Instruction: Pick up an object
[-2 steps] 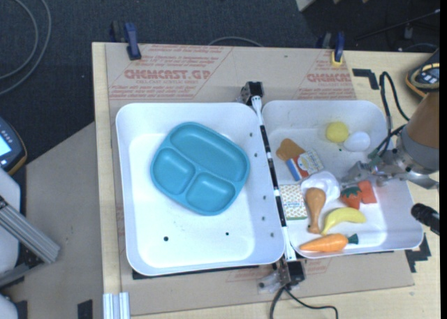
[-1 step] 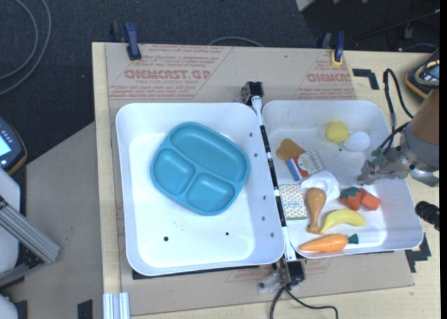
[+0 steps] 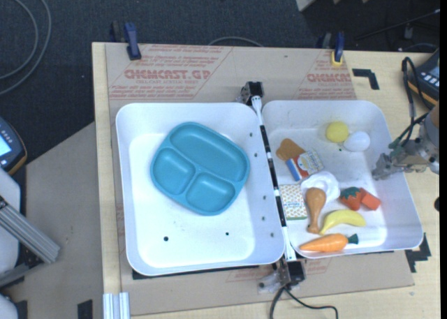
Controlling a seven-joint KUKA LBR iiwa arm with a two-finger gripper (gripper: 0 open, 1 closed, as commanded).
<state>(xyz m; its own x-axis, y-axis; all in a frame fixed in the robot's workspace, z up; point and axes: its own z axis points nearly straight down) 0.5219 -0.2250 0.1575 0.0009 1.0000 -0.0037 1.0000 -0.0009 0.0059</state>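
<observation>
The right bin (image 3: pixel 398 230) holds several toy foods. A yellow lemon (image 3: pixel 337 131) and a white egg (image 3: pixel 357 142) lie at the back. A brown piece (image 3: pixel 290 149) and a small carton (image 3: pixel 303 165) sit nearer the divider. A chicken drumstick (image 3: pixel 316 206), a banana (image 3: pixel 342 220), a carrot (image 3: pixel 324 243) and a red tomato (image 3: pixel 361 199) lie at the front. My gripper (image 3: pixel 388 166) reaches in low from the right, over the bin's right wall. It is level with the egg and to its right, and nothing shows in it.
A blue divided plate (image 3: pixel 200 167) lies in the left bin (image 3: pixel 140 234). A printed card (image 3: pixel 294 204) lies flat by the divider. Blue clamps (image 3: pixel 130 40) hold the cardboard backing at the bench's far edge. Cables (image 3: pixel 411 94) hang at the far right.
</observation>
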